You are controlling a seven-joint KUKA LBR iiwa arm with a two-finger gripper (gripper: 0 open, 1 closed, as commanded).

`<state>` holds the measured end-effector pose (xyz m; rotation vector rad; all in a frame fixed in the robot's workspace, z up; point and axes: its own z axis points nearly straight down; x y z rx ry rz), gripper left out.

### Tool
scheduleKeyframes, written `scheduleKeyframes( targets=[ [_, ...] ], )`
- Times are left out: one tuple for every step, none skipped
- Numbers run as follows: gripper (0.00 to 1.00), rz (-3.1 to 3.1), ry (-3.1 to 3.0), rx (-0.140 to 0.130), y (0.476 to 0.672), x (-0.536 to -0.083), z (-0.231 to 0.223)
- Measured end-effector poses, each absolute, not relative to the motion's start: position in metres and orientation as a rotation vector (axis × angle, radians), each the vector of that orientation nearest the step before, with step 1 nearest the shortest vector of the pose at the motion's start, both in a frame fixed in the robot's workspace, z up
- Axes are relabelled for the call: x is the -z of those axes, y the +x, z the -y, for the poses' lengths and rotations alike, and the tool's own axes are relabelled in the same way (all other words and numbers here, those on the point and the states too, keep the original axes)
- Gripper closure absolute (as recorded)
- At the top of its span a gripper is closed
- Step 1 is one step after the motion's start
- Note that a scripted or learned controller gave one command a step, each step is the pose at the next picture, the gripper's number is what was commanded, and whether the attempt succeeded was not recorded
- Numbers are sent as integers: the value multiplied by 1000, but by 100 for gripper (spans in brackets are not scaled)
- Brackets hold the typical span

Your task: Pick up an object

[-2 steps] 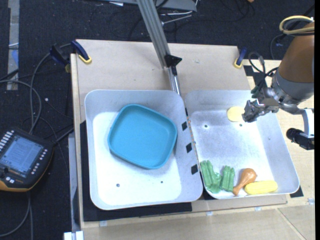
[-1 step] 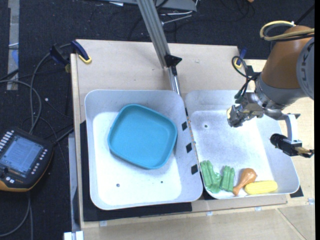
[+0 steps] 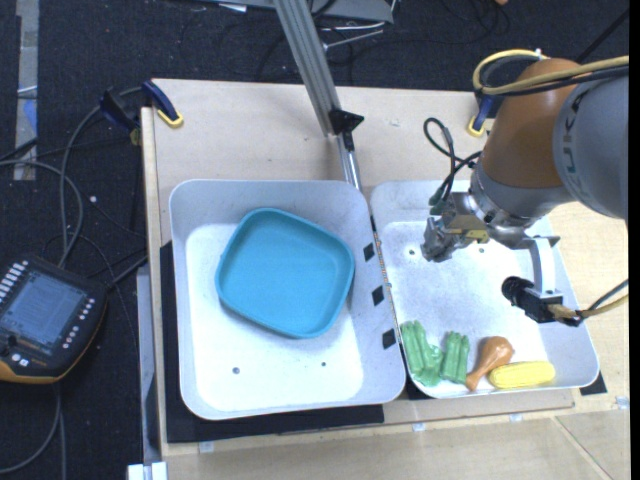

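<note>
Camera view: The grey-and-orange arm (image 3: 545,138) reaches in from the right and holds its pincer (image 3: 440,242) over the upper part of the right bin (image 3: 470,303), above bare white floor. How far the pincer is open cannot be told from this angle, and no object is seen in its hold. The step in hand looks like the approach, with the pick itself not yet made.

The likely targets lie well apart from the pincer, in a row along the right bin's near edge: two green pieces (image 3: 420,353) (image 3: 455,356) side by side, an orange-brown piece (image 3: 490,356) just beside them and a yellow piece (image 3: 522,374) touching or nearly touching it. The next move would call for a travel toward that near edge, then a descent squarely over one item.

The tight row is the main difficulty. Closing on one piece may nudge its neighbour, and the bin's wall stands close behind the yellow and orange-brown pieces.

In the left bin (image 3: 280,373) a blue dish (image 3: 285,273) lies alone, broad and shallow, probably awkward to pinch except at its rim. A slanted metal pole (image 3: 310,48) crosses the desk (image 3: 250,128) toward the gap between the bins. A handheld controller (image 3: 40,318) sits on the dark floor at left.
</note>
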<state>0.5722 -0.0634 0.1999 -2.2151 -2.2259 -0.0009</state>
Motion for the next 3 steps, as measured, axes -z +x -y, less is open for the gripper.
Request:
scheduleKeyframes(
  targets=[
    [100,2226,-2215,1,562,-197,11],
    [100,2227,-2215,1,550,-201,-47],
    [100,2226,-2215,1,538,-205,-98]
  ],
)
